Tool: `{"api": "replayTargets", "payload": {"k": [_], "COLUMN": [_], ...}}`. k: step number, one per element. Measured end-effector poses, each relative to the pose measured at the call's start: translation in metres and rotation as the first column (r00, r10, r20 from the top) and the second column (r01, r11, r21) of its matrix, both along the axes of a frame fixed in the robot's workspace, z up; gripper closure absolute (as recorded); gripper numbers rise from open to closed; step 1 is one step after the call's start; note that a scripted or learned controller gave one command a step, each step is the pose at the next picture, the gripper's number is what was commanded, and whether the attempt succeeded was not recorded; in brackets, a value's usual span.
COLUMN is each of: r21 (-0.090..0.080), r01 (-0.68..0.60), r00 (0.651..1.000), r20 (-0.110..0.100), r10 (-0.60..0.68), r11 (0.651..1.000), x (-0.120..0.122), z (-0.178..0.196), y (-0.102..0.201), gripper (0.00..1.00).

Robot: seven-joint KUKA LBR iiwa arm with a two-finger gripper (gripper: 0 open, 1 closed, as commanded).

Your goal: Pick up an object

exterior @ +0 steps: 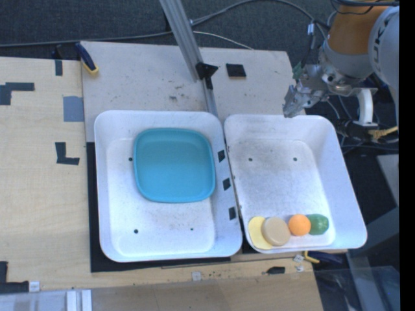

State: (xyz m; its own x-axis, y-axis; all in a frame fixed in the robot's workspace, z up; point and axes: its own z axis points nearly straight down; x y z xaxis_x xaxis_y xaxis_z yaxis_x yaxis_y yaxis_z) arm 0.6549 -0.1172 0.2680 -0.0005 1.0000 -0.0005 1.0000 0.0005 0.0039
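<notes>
four small things point(289, 227) huddle at the right bin's point(337, 141) six o'clock; hand point(293, 104) hovers at twelve, grip state unclear.

Nothing here can be read: no words, numbers or brand marks stand on the bins, the bench or the arm from where I'm looking.

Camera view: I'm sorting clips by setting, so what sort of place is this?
Probably a robot lab test bench: a robot arm over two white bins, tape marks on the wooden bench, loose cables.
</notes>
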Motion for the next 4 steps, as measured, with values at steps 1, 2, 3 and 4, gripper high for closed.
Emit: {"api": "replayTargets", "payload": {"k": [1,2,3,4], "r21": [0.001,0.002,0.001,0.001], "r01": [-0.003,-0.005,-0.003,-0.004], "r00": [1.000,1.000,1.000,1.000], "r20": [-0.005,-0.004,-0.005,-0.004], "r10": [0.003,0.005,0.003,0.004], "r11": [1.000,1.000,1.000,1.000], "x": [-0.004,-0.011,-0.016,-0.032], "z": [-0.017,-0.016,-0.021,-0.020], "y": [0.050,0.111,0.153,0.202], "gripper": [1.00,1.00,1.00,1.00]}}
